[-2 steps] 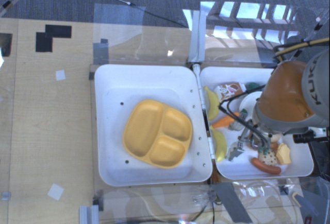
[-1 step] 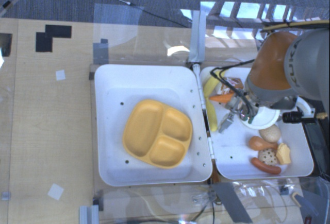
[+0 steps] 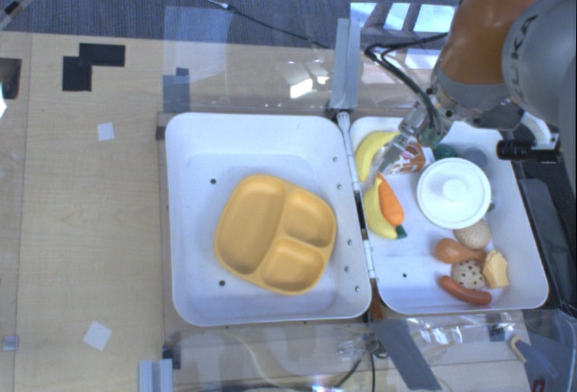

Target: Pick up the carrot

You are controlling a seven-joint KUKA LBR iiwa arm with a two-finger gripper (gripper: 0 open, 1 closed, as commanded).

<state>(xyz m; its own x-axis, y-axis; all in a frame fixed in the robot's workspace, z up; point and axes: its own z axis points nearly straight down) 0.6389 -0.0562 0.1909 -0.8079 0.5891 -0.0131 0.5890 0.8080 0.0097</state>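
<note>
near: sausage, cookie, white round lid point(image 3: 454, 192) in right white bin point(image 3: 532, 291) | target: small orange tapered carrot point(image 3: 389, 201) lying on yellow banana point(image 3: 374, 192), bin's left side | two-finger gripper point(image 3: 397, 156) just above carrot tip, finger spread cannot be told | advice: descend centred on carrot, close across its width, avoid banana

The arm point(image 3: 505, 30) is a thick, rounded body, grey on its outer shell with a broad orange band point(image 3: 473, 30) wrapping the section above the wrist. Part of dark lettering shows on the grey shell near the right edge. Black cables point(image 3: 397, 66) loop from the orange section toward the wrist. A black block-shaped fitting point(image 3: 527, 147) sits on the arm's lower right side. The tool point(image 3: 401, 151) is slim and metallic, silver-grey, with narrow parts tapering away from the wrist.
</note>
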